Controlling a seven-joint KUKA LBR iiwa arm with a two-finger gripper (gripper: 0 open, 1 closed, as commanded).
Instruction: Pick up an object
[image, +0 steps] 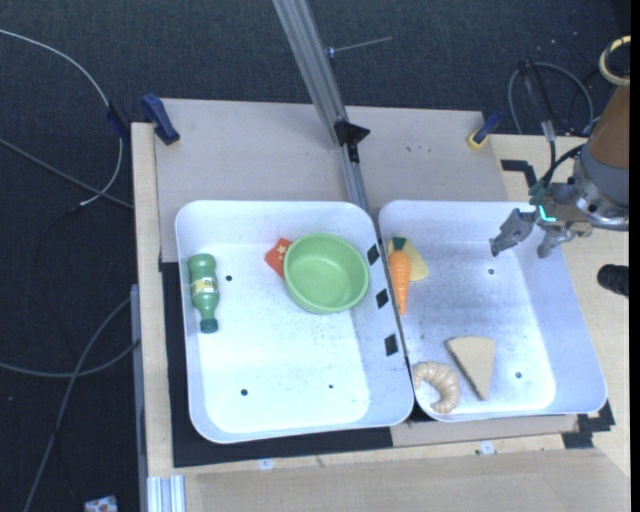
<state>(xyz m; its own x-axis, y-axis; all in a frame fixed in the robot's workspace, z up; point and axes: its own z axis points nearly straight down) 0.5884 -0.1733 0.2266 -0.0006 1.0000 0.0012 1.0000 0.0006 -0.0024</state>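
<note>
Nearest the bottom of the frame, in the lower part of the right bin (575, 330), lie a pale curled shrimp-like toy (440, 384) against the bin's lower left corner and, just beside it to the right, a tan wedge-shaped slice (474, 363) that looks like bread or cheese. Further up, along the right bin's left wall, an orange toy carrot (399, 279) lies lengthwise with its green top pointing to the upper frame, touching a pale yellow piece (415, 263) at its right. In the left bin (260, 400), a green bottle (203, 290) lies near the left wall, and a green bowl (325, 272) sits upright toward the upper right of that bin, partly covering a red-orange item (277, 256) at its left edge. At the right of the frame, over the upper right corner of the right bin, hangs the end effector (527, 233), its two dark fingers spread apart with nothing between them, well apart from every toy. Both bins rest on a light wooden counter (260, 150), and a metal pole (320, 85) slants across its far side at the top of the frame.
</note>
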